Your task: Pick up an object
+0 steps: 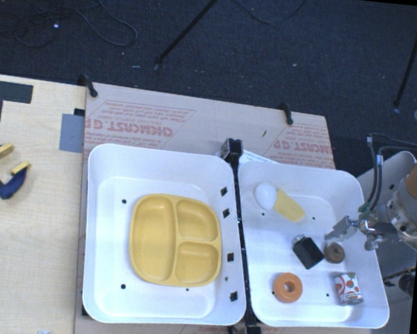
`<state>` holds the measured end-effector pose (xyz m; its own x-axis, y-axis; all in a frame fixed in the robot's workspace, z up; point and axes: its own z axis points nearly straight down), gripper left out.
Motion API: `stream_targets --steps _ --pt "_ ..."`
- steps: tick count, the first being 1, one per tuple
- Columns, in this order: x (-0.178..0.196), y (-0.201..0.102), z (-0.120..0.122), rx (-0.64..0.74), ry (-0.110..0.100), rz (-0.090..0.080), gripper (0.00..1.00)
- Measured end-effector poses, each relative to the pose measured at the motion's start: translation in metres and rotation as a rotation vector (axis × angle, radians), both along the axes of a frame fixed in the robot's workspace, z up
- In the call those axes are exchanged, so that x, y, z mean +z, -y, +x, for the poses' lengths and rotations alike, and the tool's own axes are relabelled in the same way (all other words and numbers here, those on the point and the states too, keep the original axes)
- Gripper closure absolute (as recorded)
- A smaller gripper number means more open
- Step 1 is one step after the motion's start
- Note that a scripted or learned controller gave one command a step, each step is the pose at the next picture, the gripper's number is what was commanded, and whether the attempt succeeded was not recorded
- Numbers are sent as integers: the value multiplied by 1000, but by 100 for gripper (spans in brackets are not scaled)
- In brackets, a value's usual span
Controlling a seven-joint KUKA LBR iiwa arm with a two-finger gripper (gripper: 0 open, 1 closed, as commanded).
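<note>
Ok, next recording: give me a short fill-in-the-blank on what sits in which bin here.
1. The yellow divided plate lies in the ____ bin as the camera sees it.
2. The ring-shaped toy in the right bin is ____ in colour.
3. The black block lies directly ____ the ring-shaped toy in the picture.
4. The plate is split into ____ compartments.

Missing words: left; orange; above; three

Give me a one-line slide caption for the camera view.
Robot hand over the right bin of small objects; yellow divided plate in the left bin.
</note>
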<state>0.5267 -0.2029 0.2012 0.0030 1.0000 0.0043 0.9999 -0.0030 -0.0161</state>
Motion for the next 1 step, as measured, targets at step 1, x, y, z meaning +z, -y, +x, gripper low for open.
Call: stream_targets --steps 1 --pt "8 0 3 3 13 -3 0"
